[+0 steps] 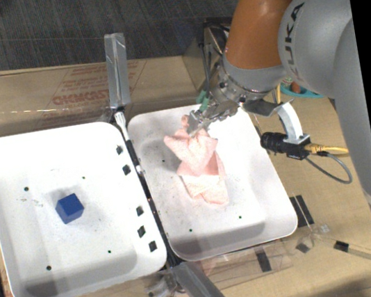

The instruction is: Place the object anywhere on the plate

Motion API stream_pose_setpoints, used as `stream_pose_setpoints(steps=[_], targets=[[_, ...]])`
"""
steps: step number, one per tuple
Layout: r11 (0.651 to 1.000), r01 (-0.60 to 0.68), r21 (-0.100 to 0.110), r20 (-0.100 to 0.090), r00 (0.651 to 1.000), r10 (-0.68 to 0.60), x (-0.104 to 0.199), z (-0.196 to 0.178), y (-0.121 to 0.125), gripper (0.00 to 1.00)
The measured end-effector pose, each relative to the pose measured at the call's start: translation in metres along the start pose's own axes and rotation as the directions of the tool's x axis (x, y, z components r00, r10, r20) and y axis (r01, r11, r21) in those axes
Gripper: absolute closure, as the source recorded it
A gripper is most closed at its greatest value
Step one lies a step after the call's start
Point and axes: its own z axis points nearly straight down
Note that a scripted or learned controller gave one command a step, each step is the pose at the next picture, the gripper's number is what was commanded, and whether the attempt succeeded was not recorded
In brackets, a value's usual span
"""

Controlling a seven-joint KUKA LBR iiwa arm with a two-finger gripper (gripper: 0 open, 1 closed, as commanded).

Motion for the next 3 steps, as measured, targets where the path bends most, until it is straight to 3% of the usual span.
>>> stream_pose_setpoints(steps=[1,2,3], targets=[[1.0,0.009,0.002,0.0,1.0,-0.009,0.003,0.039,0.001,1.0],[0.915,0.404,0.002,-0.001,0.915,-0.404,0.048,0.033,0.01,1.0],[0.681,0.732,0.002,-0.001,0.681,-0.732,0.097,0.032,0.002,1.0]])
